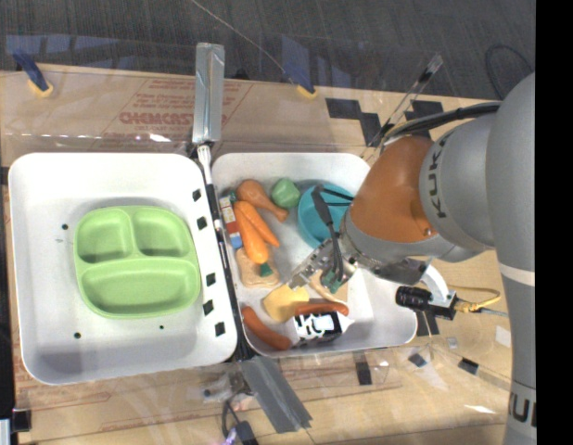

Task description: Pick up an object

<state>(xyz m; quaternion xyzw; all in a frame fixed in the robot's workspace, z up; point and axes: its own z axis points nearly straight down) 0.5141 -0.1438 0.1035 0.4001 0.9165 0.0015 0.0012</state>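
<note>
My gripper hangs low in the right bin, just above a yellow wedge and a thin red piece. Nothing shows clearly between its fingers. Left of it lie two orange carrots, one more carrot farther back, and a small green block. A teal bowl sits partly under my wrist. At the bin's front are a red sausage and a black-and-white item.
The left bin holds a green divided plate. A grey metal divider runs between the two bins at the back. My arm covers the right bin's right half.
</note>
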